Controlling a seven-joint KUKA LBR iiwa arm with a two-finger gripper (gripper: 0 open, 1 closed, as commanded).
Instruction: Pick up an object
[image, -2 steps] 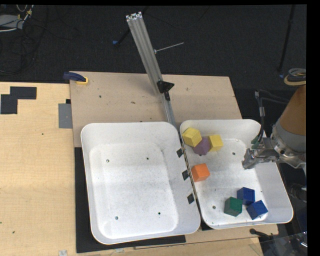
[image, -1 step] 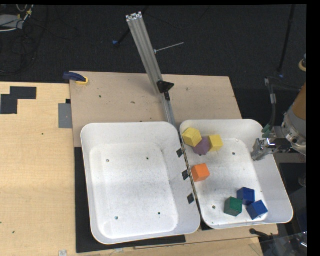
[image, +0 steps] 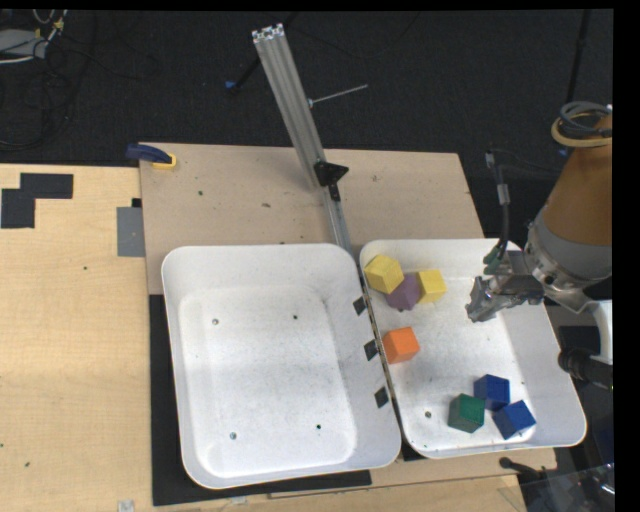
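The right bin (image: 560, 420) holds several small blocks. Two yellow blocks (image: 383, 273) (image: 431, 285) flank a purple one (image: 405, 293) near its upper left. An orange block (image: 401, 344) sits by the left wall. A green block (image: 466, 413) and two blue blocks (image: 492, 388) (image: 514, 418) cluster near the front. My gripper (image: 484, 303) hangs over the bin's upper right part, to the right of the yellow blocks, and no block shows between its tips.
The left bin (image: 200, 290) lies beside the right one, with black clips (image: 370, 348) along the shared edge. A slanted aluminium bar (image: 298, 112) rises behind the bins. A blue and yellow clamp (image: 152, 155) sits at the board's far left corner.
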